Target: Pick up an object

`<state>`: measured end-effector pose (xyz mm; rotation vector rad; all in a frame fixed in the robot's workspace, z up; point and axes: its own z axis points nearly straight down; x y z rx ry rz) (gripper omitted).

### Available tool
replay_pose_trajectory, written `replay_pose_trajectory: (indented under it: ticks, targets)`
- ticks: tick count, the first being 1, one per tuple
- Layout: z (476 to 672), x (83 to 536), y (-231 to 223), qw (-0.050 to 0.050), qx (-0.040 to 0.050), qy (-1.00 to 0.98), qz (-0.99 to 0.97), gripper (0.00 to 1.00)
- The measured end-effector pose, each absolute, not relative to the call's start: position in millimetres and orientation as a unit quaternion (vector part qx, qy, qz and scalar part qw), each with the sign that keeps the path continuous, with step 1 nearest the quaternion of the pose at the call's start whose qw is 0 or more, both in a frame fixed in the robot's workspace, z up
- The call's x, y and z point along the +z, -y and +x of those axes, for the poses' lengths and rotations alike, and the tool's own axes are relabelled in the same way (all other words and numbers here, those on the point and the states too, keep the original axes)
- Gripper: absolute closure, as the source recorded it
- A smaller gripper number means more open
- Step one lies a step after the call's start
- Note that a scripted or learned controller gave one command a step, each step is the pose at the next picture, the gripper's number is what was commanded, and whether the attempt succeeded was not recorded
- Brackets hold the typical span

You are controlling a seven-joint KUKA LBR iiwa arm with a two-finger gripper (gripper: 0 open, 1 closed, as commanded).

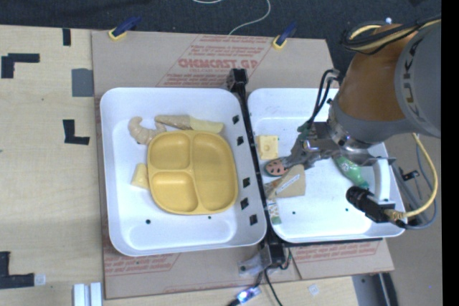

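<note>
My gripper (pixel 300 154) hangs low over the left half of the right bin (pixel 323 226), below the grey arm with its orange band. Just left of its tip lies a small round brown-red piece (pixel 275 168). A tan wedge (pixel 289 185) lies just below that piece. A pale yellow cheese-like square (pixel 267 146) sits near the bin's left wall, up and left of the gripper. A green item (pixel 352 170) peeks out under the wrist on the right, partly hidden by the arm.
The left bin (pixel 122 226) holds a yellow divided plate (pixel 192 173) with several beige food pieces (pixel 172 124) along its top and left. A black divider (pixel 247 154) runs between the bins. A black fitting (pixel 366 203) with a yellow cable juts over the right bin's lower right.
</note>
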<state>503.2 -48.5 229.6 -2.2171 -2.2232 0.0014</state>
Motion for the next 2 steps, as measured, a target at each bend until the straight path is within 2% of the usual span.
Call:
replay_pose_trajectory:
  ticks: [1,2]
  targets:
    - [505.6,217.0,64.5,0.001,0.0018,0.707,-0.707,1.00]
    - [499.4,234.4,58.6,0.001,0.0004,0.708,-0.707,1.00]
